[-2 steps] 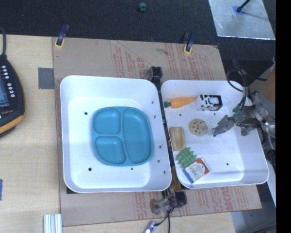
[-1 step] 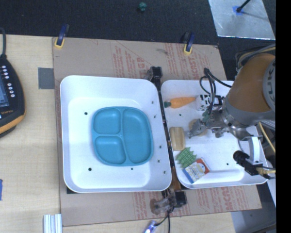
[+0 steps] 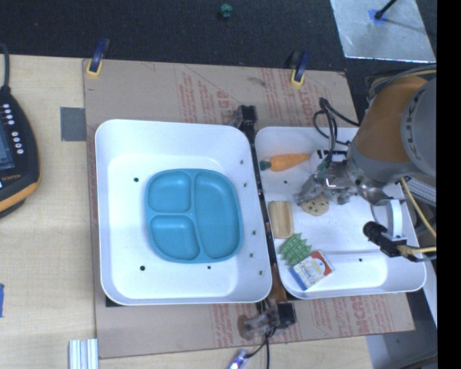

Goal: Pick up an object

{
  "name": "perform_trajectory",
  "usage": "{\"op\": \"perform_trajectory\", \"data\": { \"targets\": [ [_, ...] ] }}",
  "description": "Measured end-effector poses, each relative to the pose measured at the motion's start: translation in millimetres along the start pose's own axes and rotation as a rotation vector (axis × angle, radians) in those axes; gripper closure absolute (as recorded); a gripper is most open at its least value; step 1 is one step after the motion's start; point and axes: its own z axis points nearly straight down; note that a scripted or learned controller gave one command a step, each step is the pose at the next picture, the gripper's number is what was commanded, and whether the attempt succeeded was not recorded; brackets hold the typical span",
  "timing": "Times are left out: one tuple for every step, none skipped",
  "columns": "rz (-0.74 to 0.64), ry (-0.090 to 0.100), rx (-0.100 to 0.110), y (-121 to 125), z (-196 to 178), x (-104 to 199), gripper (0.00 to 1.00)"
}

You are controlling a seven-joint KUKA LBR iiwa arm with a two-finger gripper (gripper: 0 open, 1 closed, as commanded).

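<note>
In the right bin (image 3: 384,283) lie an orange carrot (image 3: 289,161), a tan cookie with dark spots (image 3: 316,206), a beige block (image 3: 280,218), a green leafy piece (image 3: 296,247) and a small red, white and blue packet (image 3: 312,269). My gripper (image 3: 321,189) hangs low over the upper middle of this bin, right above the cookie and just below and to the right of the carrot. The arm's grey body and orange band (image 3: 392,121) cover the bin's right part.
The left bin (image 3: 123,275) holds a blue divided plate (image 3: 193,214). A black and orange pendant (image 3: 4,152) lies on the bench at far left. Cables (image 3: 330,125) loop over the right bin's top rim, and clamps sit along the cardboard's far edge.
</note>
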Motion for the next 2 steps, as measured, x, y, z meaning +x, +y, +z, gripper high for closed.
{"op": "perform_trajectory", "data": {
  "targets": [
    [-0.001,-0.002,-0.002,0.7,-12.1,-1.3,1.00],
    [-0.001,-0.002,-0.002,0.6,-12.0,-1.5,0.00]
  ]
}}
